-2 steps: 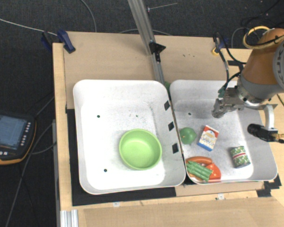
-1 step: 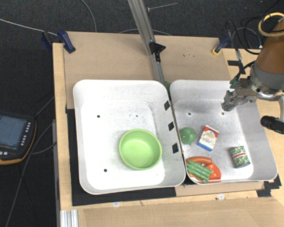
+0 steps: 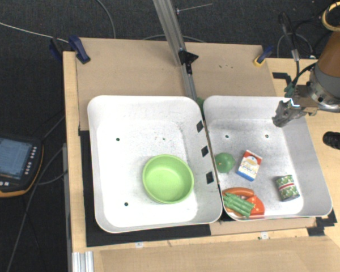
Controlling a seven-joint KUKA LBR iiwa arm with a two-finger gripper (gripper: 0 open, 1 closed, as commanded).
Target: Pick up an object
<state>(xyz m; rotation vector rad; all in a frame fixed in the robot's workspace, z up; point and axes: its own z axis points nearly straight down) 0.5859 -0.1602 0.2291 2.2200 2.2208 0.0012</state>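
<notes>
While the arm reaches in from the right of the camera view, you see its gripper (image 3: 284, 115) hanging over the upper right corner of the right bin (image 3: 238, 111), with nothing between the fingers that you can make out; whether they are spread or pressed together you cannot tell at this size. Judge the task as barely started: no object is lifted, and every candidate lies on a bin floor. In the right bin, well apart from the gripper and toward the near edge, you have a small green ball (image 3: 225, 162), just beside it a small carton (image 3: 250, 165), a dark green can (image 3: 287, 187) lying further right, and a plate of toy vegetables (image 3: 243, 203) at the front left corner. The left bin (image 3: 105, 118) bears a green bowl (image 3: 168, 178). What is left is the whole pick: choose a thing, descend, close, lift. Surface: both white bins sit side by side on a pale wooden bench (image 3: 130, 67), blue clamps (image 3: 79, 50) at its far corners. Room: dark carpet, loose cables, a teach pendant (image 3: 11, 163) on the floor at left, and a metal post (image 3: 170, 21) rising from the far side.
</notes>
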